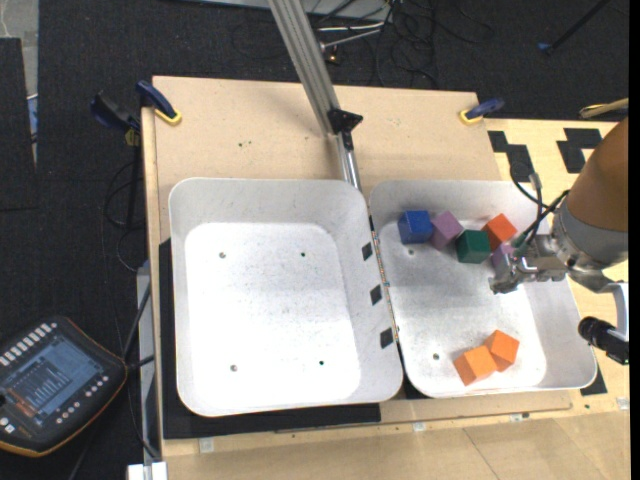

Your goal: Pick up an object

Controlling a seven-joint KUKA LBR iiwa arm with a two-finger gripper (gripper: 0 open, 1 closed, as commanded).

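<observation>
The right bin holds a row of blocks near its back: a blue one, a purple one, a dark green one and an orange one. Two more orange blocks lie touching each other near the bin's front right. My gripper reaches in from the right and hovers just right of the green block and below the orange one. Its fingers are small and blurred against the bin, and nothing is visibly between them.
The left bin sits beside the right one on the wooden bench. A slanted metal pole runs down to the gap between the bins at the back. A teach pendant lies off the bench at lower left.
</observation>
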